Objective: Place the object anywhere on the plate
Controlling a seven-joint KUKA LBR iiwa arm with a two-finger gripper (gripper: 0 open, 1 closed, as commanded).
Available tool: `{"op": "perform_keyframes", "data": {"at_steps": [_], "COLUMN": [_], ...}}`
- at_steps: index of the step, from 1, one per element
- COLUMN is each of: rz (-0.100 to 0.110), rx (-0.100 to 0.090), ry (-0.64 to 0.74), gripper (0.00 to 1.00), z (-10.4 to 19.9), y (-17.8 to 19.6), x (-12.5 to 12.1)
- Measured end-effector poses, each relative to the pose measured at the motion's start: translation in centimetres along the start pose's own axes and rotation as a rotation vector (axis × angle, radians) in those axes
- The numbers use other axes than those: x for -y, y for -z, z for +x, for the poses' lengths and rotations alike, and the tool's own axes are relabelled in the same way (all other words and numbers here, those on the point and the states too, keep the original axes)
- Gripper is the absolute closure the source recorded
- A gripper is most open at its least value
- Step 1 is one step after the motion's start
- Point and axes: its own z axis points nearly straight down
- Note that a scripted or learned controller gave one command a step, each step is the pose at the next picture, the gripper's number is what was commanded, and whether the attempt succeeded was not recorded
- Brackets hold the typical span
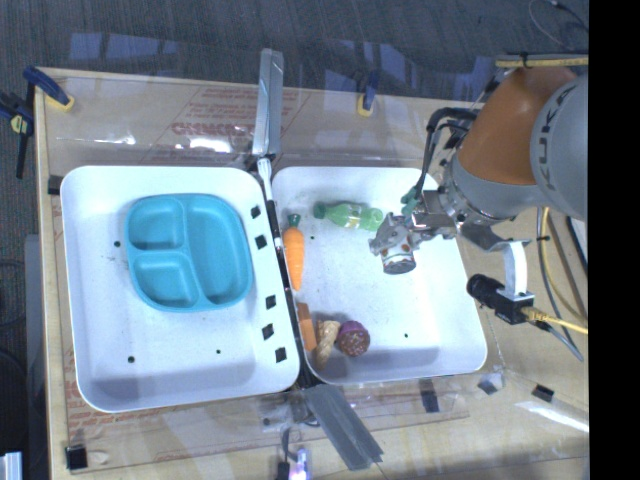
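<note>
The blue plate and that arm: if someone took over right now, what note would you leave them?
Gripper: over the right bin, near the green bottle; whether it is open or shut is unclear, and nothing is visibly held.
Blue plate: in the left bin, nothing on it.
Right bin also holds a carrot and a dark red piece.
Done: nothing yet. Left: pick an object and set it on the plate.

Blue divided plate (190, 251): smooth matt plastic. White bins (100, 368): glossy plastic, faintly speckled. Green bottle (347, 214): translucent shiny plastic. Hand (398, 246): bare silvery metal. Carrot (293, 254): smooth, slightly glossy. Counter (150, 118): pale wood.
</note>
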Motion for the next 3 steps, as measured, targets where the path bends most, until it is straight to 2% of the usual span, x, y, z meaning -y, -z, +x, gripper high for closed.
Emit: {"op": "perform_keyframes", "data": {"at_steps": [1, 2, 3], "rz": [0.000, 0.003, 0.003], "rx": [0.000, 0.001, 0.001], "ry": [0.095, -0.028, -0.028], "gripper": [1.00, 1.00, 0.00], "z": [10.1, 17.8, 17.8], "y": [2.4, 0.2, 0.2], "x": [-0.5, -5.4, -5.4]}}
